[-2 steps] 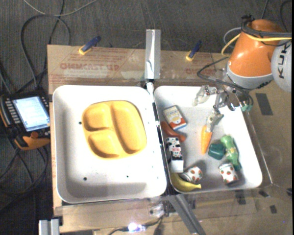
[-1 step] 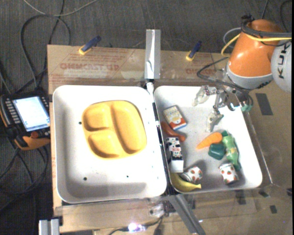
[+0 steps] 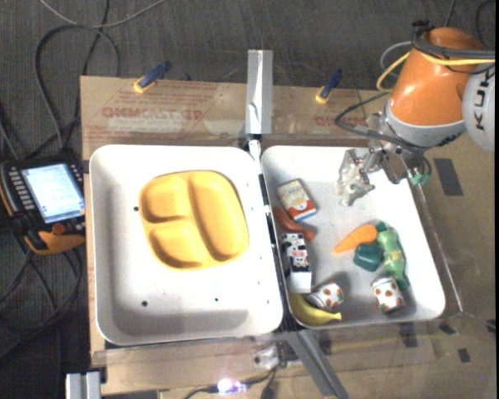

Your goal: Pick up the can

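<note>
Hovering at the right bin's (image 3: 432, 248) far end, the gripper (image 3: 355, 178) hangs over bare white floor with nothing visibly in it; can't tell from this angle if it's open or closed. Best guess for the can (image 3: 296, 199): the small orange-labelled tin with a blue side, lying near the centre divider, to the camera's left of the gripper and slightly nearer the camera. It's blurry, so I'm not certain of that ID. The two white red-spotted cups (image 3: 387, 293) (image 3: 328, 294) at the near end are the other candidates. A red sausage (image 3: 293, 220) sits just beside the can's near edge, maybe touching, with a cow-print carton (image 3: 295, 252) beyond it. The carrot (image 3: 355, 238) and green pieces (image 3: 388, 250) are well apart from it. To do this well: traverse toward the divider before descending, centre over the can, and align the jaws across its short side. Keep the closing axis parallel to the divider wall so neither side lands on the wall or the sausage. Descend straight, close, lift vertically. Main risks are clipping the bin wall and dragging the sausage up with it. The yellow tray (image 3: 195, 217) in the left bin (image 3: 108, 298) isn't involved.
</note>
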Controlling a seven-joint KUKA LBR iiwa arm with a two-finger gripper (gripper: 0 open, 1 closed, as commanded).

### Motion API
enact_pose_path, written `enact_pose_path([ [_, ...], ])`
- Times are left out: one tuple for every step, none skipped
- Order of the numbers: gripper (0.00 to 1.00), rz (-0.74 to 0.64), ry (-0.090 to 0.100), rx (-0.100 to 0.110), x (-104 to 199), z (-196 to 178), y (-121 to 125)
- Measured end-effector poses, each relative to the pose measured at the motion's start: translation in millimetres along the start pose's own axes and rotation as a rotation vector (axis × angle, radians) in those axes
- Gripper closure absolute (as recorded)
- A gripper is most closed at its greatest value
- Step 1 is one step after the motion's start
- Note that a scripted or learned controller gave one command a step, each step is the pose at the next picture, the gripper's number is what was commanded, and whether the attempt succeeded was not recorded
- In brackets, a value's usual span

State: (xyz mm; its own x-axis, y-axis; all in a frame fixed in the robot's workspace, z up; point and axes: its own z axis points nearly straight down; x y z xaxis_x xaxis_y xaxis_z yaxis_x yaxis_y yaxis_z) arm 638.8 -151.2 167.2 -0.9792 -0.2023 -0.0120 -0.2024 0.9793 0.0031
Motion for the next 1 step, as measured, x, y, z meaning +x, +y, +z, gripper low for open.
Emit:
enact_pose_path([
  [1.0,0.22,0.005,0.005,15.3,-75.1,-68.6],
])
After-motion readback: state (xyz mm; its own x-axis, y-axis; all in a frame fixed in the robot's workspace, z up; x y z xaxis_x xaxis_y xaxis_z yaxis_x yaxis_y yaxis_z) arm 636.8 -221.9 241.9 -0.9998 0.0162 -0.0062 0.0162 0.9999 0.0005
